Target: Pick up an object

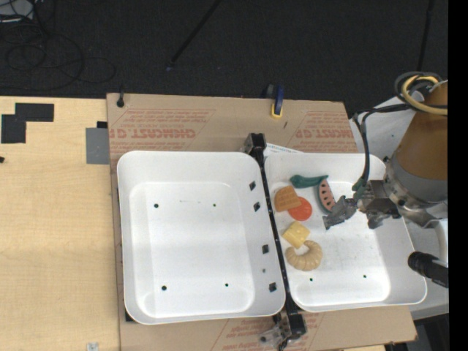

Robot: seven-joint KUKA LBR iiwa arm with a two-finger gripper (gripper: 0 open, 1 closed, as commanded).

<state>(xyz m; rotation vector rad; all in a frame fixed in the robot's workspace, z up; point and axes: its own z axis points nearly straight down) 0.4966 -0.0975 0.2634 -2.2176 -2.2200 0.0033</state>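
A: Item one — the claw?

B: Two-finger claw (344, 212) on the grey arm (424, 159), which enters from the picture's right and carries an orange band above the wrist. It hangs over the right bin (365, 284), towards that bin's middle. Whether its fingers stand open or closed cannot be told; the tips are small and dark against the white. Nothing is seen between them.

A: Items nearest the claw?

B: Watermelon slice (326, 194) — red with a green rind, just beside the claw on its picture-left side and a little above. Teal curved piece (308, 180), further up and left of the claw, near the slice's upper end.

A: And beyond those?

B: Orange-brown piece (286, 197), left of the claw, touching a red round piece (300, 210) that lies between it and the claw. Yellow block (296, 234), below and left of the claw. Tan ring-shaped piece (305, 255), lower again, touching the yellow block's underside. All six objects lie in the right bin, on its left half, each apart from the claw.

A: Remaining stock?

B: Left bin (190, 232), white, well to the claw's left, joined to the right bin by a dark divider (267, 225). Both rest on a cardboard sheet (212, 126).
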